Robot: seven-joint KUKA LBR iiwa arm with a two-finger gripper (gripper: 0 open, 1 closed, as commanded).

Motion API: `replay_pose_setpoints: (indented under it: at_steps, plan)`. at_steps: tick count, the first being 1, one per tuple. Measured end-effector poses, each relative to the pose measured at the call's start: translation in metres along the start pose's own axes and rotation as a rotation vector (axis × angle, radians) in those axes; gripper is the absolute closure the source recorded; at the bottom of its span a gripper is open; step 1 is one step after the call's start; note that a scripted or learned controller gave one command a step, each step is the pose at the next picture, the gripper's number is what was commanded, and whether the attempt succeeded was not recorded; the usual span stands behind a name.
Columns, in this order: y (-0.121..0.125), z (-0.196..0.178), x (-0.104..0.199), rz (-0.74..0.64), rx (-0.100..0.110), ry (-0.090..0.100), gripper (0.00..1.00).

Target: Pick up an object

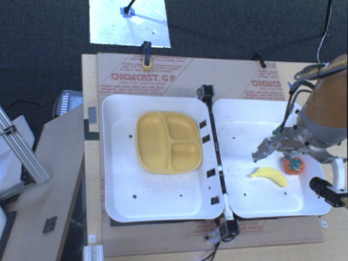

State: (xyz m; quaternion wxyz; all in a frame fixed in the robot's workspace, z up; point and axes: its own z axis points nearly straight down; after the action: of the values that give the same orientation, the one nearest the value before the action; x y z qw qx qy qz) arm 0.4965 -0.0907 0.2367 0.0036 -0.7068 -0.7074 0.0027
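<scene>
Banana [269, 175]: 1, yellow, lying flat on the floor of the right bin [244, 200], toward its near right part, curved with its ends pointing left and right. Nothing is gripping it.

Orange fruit [293, 166]: 1, small, round, with a green top, sitting just beside the banana's upper right and partly under the arm.

Gripper [260, 154]: hanging over the right bin, up and left of the banana, apart from it, pointing left and down. Whether the pincer is wide or narrow cannot be told; nothing is showing between it.

Arm [326, 107]: grey with an orange band, reaching in from the right.

Tray [167, 142]: 1, yellow, 3 compartments, lying flat in the middle of the left bin [117, 200].

Bins: 2, white, sitting side by side on a cardboard sheet [179, 75].
</scene>
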Motion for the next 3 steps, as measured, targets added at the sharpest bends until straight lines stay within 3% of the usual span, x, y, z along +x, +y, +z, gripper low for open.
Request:
replay_pose_setpoints:
  at_steps: [1, 3]
  plan:
    - [0.002, -0.005, 0.000, -0.002, -0.011, -0.001, 0.00]
    - [0.006, 0.101, 0.001, 0.001, -0.006, 0.000, 0.00]
